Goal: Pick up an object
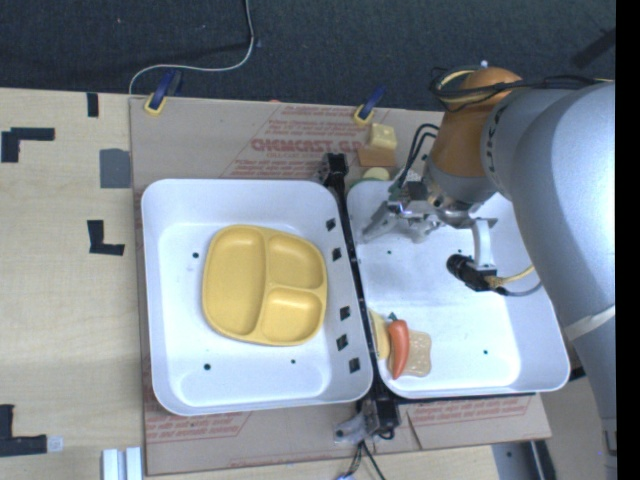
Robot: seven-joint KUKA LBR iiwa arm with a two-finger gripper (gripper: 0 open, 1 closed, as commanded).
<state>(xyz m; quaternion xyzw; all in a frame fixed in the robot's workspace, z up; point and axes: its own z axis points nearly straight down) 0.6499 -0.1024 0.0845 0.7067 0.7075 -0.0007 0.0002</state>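
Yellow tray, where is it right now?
The yellow tray lies flat in the middle of the left bin, across the divider from the orange item in the right bin.

2 bins are set side by side on the tabletop (60, 298). A tray (265, 284) lies in the left bin (170, 368). In the right bin (500, 358), a carrot (398, 347) lies near the front left corner; the hand (405, 218) is placed at the back.

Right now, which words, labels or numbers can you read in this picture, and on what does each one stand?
Red print on the cardboard behind the bins: too blurred to read.
Red print on the cardboard's front edge: too small to read.
Nothing readable on the yellow plate, the bins or the arm.
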